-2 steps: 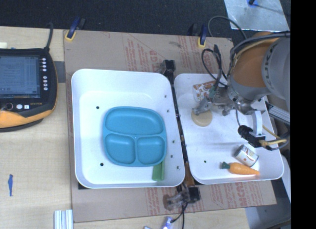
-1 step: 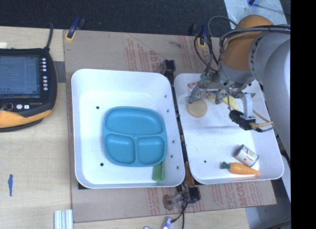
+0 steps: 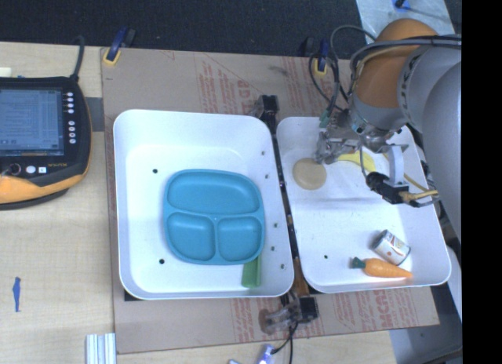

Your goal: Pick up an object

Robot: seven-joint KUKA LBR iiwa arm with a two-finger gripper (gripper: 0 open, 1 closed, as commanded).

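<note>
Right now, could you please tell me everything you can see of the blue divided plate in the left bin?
The blue divided plate looks like smooth light-blue plastic, a rounded rectangle with three compartments: one wide one across the far side, two smaller ones nearer the camera. It lies flat, right way up, on the floor of the left bin. A green object lies against its near right corner.

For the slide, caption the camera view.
Gripper low in right bin beside tan disc; carrot near front, blue tray in left bin.
</note>
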